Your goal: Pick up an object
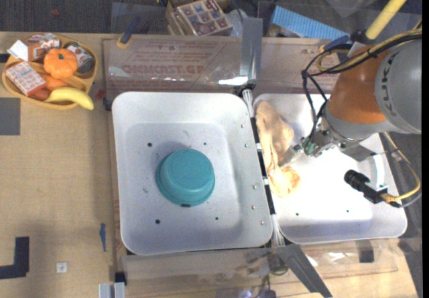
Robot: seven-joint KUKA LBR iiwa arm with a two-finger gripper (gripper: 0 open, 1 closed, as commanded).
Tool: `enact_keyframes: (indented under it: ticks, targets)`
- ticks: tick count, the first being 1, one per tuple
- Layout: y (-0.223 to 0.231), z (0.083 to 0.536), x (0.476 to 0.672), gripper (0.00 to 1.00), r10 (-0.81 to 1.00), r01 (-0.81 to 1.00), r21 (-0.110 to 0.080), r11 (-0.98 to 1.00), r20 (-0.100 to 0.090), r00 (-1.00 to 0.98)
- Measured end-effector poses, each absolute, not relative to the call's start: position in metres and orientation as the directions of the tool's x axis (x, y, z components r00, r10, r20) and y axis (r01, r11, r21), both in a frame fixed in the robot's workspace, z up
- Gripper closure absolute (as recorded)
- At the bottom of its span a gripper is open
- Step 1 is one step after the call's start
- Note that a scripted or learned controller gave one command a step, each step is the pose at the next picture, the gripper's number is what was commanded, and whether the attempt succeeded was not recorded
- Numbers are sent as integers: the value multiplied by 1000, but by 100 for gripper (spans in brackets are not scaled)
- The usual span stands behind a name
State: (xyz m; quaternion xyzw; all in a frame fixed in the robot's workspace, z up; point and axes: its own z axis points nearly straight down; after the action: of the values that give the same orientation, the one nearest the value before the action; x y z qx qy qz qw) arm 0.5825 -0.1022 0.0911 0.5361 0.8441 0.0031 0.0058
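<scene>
At the far left of the worktop (53, 176) sits one yellow dish of toy food (48, 74), with a single banana along its front edge. The left bin (127, 116) holds one teal bowl (186, 177), upside down near its middle. In the right bin (348, 216), one tan cloth-like piece (275, 146) lies against the left wall, its long axis running from the far side toward the near side. The tool (299, 149) sits at its right edge; whether it is apart or together, I cannot tell.
</scene>
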Motion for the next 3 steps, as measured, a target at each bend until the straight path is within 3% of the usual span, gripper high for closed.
enact_keyframes:
  ticks: [1,2,3]
  targets:
    - [-106,91,537,0,880,880,12,475,-7,-475]
    - [-108,102,538,100,882,882,16,471,-7,-471]
    - [-108,102,538,0,882,882,15,471,-7,-471]
